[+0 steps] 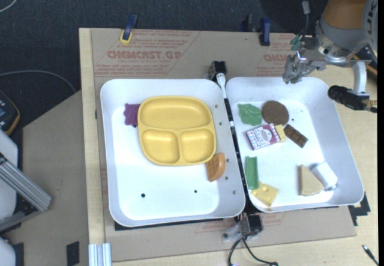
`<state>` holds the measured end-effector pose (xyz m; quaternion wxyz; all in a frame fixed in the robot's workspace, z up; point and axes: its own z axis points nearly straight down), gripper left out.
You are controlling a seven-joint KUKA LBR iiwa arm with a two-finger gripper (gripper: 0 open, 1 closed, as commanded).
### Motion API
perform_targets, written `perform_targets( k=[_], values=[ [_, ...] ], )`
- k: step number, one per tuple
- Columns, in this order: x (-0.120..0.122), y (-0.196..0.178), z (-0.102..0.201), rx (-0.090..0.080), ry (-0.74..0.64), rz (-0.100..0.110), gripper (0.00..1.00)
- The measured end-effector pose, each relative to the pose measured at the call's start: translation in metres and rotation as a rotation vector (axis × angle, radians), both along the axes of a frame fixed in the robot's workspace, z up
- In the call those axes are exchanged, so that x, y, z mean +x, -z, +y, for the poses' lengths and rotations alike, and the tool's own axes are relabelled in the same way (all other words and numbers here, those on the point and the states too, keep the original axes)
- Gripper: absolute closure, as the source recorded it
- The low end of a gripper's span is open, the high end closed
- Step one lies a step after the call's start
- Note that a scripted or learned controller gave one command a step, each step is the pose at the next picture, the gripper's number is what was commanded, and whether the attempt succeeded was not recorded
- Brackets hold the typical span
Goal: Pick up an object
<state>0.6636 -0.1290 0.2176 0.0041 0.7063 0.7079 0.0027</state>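
My gripper (292, 73) hangs over the far rim of the right bin (348, 157), above and apart from the objects in it. Nothing shows between its fingers. In the right bin lie a green leaf-shaped piece (249, 113), a brown round disc (275, 111), a pink and white carton (263, 136), a dark brown bar (295, 136), a green stick (251, 172), a yellow wedge (266, 194) and a tan and white sandwich piece (314, 179).
The left bin (120, 199) holds a yellow divided tray (177, 129), a purple piece (131, 114) at the tray's left edge and an orange-brown piece (216, 167) by its right corner. A black clamp (218, 69) sits between the bins at the far side.
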Motion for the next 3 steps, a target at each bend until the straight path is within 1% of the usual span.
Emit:
perform_targets(
  k=[1, 2, 3],
  values=[
    [0.001, -0.008, 0.000, 0.001, 0.001, 0.005, 1.00],
    [-0.013, -0.005, 0.042, 0.004, -0.002, 0.012, 1.00],
    [-0.019, -0.007, 0.102, 0.005, -0.004, 0.012, 1.00]
  ],
)
